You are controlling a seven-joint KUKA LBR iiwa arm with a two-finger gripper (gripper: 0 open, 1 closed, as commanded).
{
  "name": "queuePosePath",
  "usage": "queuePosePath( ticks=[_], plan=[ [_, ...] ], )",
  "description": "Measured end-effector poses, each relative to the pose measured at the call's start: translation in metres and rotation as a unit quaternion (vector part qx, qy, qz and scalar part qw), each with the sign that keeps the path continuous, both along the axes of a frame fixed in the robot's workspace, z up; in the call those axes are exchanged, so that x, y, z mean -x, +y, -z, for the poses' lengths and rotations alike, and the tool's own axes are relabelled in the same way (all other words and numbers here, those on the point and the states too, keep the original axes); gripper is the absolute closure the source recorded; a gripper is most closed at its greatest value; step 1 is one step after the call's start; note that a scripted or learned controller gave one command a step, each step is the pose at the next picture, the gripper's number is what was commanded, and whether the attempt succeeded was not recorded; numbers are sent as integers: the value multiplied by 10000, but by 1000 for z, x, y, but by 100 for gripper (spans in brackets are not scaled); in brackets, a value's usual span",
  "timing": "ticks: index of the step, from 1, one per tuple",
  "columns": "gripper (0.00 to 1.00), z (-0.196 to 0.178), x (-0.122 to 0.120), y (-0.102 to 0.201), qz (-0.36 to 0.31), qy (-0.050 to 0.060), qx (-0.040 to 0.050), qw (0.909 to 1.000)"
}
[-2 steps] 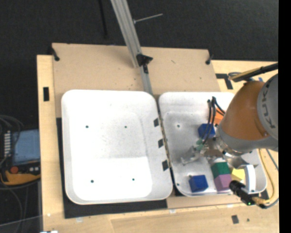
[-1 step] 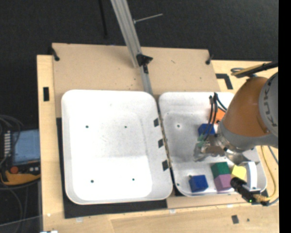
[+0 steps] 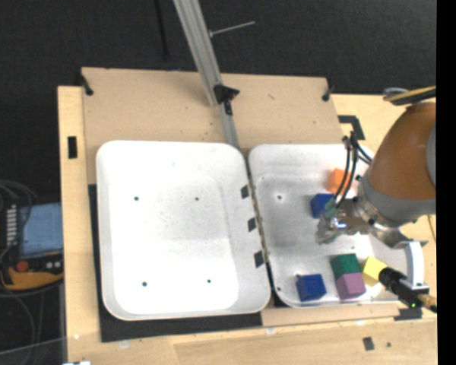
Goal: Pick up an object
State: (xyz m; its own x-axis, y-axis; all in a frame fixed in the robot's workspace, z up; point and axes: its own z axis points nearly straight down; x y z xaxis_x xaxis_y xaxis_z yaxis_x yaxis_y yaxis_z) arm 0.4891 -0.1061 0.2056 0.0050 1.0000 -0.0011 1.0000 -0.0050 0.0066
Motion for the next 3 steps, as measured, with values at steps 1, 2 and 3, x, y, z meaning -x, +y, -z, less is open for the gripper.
queuePosePath(
  ticks=[1, 2, 3],
  plan=[
    [100, -37, -2, -1, -45, 1, 0, 10000],
    [100, -38, -35, 45, -68, 20, -11, 10000],
    [100, -32, -51, 101, -64, 28, -8, 10000]
  ],
)
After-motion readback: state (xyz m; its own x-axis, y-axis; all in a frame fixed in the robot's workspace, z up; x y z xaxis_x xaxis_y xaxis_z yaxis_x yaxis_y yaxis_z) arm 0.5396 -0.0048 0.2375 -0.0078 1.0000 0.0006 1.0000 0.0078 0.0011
